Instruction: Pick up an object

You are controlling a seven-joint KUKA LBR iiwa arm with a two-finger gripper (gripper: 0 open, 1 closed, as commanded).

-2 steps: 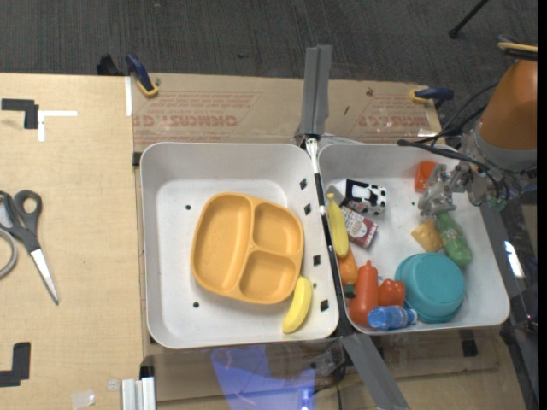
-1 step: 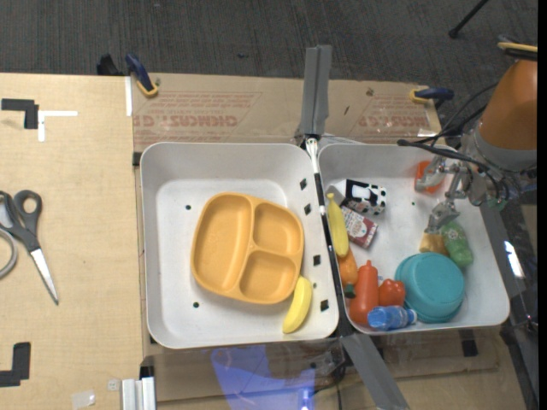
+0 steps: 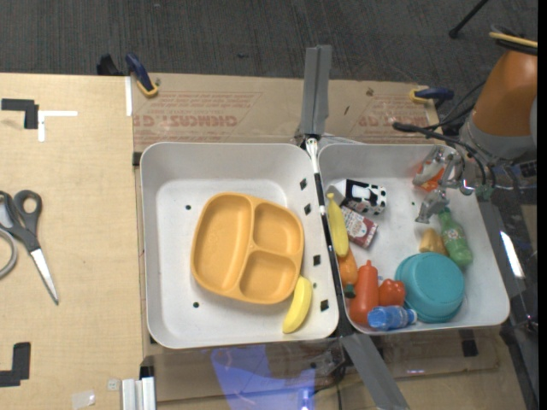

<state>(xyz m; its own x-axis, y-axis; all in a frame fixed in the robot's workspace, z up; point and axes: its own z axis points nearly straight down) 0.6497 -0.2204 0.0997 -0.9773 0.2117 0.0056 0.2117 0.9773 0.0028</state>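
Blue bottle (image 3: 391, 317): at the near rim, well below the gripper (image 3: 432, 196).
Gripper: low in the right bin (image 3: 489, 310); finger state, cannot tell.
Green bottle (image 3: 454, 239): just below-right of it.
Handling: likely light, stiff, slick; grip mid-body.

We see green bottle (image 3: 455, 241) lying tilted in right bin (image 3: 402, 165), just above teal bowl (image 3: 432, 286), near right wall.

two white bins (image 3: 162, 254), two bananas (image 3: 298, 306), one orange tray (image 3: 248, 248), one teal bowl (image 3: 432, 285), one scissors (image 3: 32, 237)
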